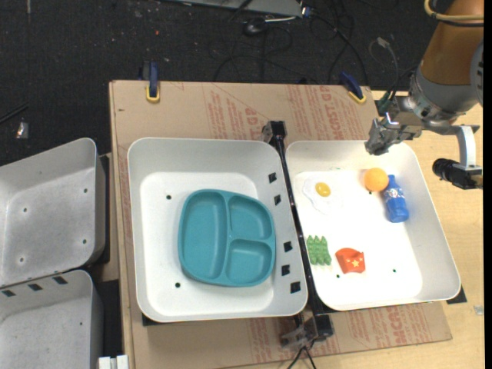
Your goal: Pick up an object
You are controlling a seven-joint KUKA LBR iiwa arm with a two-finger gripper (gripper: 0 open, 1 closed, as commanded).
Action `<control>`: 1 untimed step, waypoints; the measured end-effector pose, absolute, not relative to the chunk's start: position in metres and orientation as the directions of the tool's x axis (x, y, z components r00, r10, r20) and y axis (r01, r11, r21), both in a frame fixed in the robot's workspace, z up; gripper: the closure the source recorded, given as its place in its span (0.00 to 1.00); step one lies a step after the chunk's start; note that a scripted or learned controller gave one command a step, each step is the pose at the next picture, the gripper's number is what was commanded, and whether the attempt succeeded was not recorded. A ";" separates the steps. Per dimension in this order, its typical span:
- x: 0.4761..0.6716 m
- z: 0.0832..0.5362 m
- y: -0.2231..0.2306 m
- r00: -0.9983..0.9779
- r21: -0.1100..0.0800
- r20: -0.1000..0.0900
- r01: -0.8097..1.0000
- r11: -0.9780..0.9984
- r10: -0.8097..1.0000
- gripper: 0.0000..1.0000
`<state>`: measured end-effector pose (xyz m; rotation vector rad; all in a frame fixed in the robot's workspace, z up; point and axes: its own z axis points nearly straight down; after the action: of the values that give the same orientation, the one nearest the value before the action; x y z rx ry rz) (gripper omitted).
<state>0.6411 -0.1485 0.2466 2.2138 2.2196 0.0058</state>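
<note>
The right bin (430, 279) holds an orange ball (375, 178), a blue bottle (396, 200) right beside the ball, a fried egg toy (321, 191), a green ridged piece (318, 250) and a red piece (350, 260). My gripper (380, 142) hangs over the far edge of the right bin, just above the orange ball in the view and apart from it. Nothing shows between its fingertips.
A teal divided plate (227, 237) lies in the left bin (154, 167). A black divider (286, 206) runs between the two bins. Two blue clamps (153, 81) (352, 84) sit at the board's far edge. White bin lids (46, 206) lie at left.
</note>
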 end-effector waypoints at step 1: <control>0.616 0.237 -0.096 -0.007 -0.002 0.002 1.000 0.007 1.000 1.00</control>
<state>0.6165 -0.0956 0.2368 2.2155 2.2311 -0.0002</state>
